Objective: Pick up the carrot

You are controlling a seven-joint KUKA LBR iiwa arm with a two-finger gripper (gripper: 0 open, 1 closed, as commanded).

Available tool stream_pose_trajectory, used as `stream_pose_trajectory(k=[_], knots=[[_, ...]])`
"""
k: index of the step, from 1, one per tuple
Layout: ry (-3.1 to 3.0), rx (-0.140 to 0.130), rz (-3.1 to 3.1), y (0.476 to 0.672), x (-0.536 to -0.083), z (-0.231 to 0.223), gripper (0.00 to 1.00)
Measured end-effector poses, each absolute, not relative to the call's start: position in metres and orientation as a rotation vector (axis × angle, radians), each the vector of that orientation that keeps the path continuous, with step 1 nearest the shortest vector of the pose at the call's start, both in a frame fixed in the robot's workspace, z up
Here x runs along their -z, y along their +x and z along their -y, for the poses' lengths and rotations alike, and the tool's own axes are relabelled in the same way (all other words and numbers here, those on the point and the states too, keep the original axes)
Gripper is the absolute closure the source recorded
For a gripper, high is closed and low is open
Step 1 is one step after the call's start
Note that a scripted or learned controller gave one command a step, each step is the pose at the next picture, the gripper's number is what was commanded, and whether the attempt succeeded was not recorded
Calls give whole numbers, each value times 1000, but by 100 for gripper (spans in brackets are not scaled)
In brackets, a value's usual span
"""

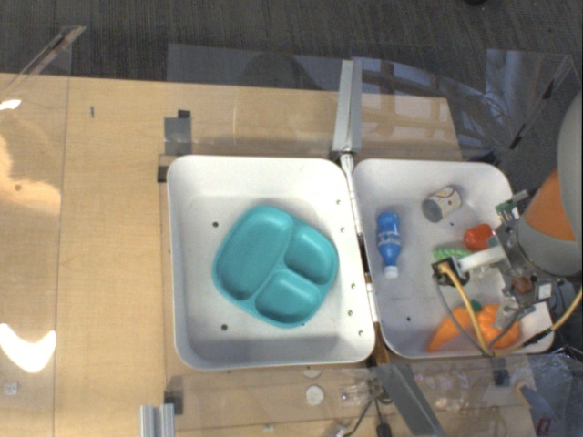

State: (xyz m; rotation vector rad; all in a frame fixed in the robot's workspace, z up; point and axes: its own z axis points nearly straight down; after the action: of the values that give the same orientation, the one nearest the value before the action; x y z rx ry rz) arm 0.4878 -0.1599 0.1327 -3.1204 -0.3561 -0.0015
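Spanning the wooden bench (91,244) are two shallow white bins side by side; the left bin (191,335) carries a teal divided plate (276,265) near its middle; the right bin (405,321) carries the smaller things. Reaching in over that bin's right edge is the grey arm (556,212) with its orange band; its gripper (519,289) hangs just above the carrot, and whether it is wide or narrow I cannot tell. The carrot (453,328) lies in the bin's lower right corner; a blue bottle (389,241) lies near the left edge; a grey can (441,204) sits toward the upper edge; a small red-orange piece (477,237) lies just beside the gripper.
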Motion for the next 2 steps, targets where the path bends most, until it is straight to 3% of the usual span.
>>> stream_pose_trajectory(k=[1,2], knots=[[-3115,5,400,489,-145,87,0],[-3116,10,411,489,-213,127,0]])
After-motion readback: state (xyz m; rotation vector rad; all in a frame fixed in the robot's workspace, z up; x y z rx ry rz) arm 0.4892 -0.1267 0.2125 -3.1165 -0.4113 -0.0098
